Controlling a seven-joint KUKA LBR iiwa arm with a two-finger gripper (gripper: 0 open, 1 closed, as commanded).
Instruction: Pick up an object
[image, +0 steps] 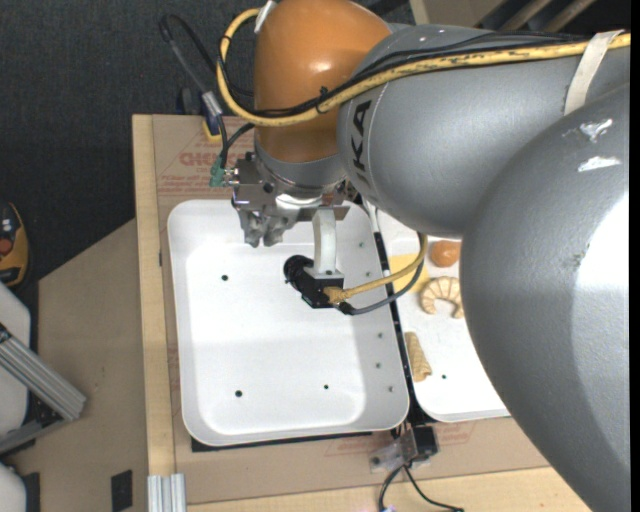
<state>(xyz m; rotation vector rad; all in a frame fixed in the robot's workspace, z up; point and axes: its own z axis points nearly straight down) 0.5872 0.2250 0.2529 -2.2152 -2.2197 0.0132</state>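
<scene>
The grey arm (480, 150) is the largest item in view, entering from the right and covering most of that side of the bench (160, 300), whose brown board surface shows along the left and front edges. Two shallow white bins sit side by side on it: the left bin (270, 390) is fully exposed, while the right bin (460, 395) is largely covered by the arm. The orange band (300, 60) sits above the wrist, over the far edge of the left bin. Below it the gripper (295, 245) hangs over the far half of the left bin, near the wall shared with the right bin. How wide the claw stands cannot be told from this position, and nothing is visibly held in it. A yellow cable (375, 282) runs from its lower end toward the shared wall. A small black piece (300, 272) lies at that lower end (part of the tool or a loose item: cannot tell). The candidate objects lie in the right bin's exposed strip: a tan crescent-shaped item (440, 295), a tan roll (417, 357) nearer the front beside the shared wall, and a small orange item (445, 253) farthest back.
</scene>
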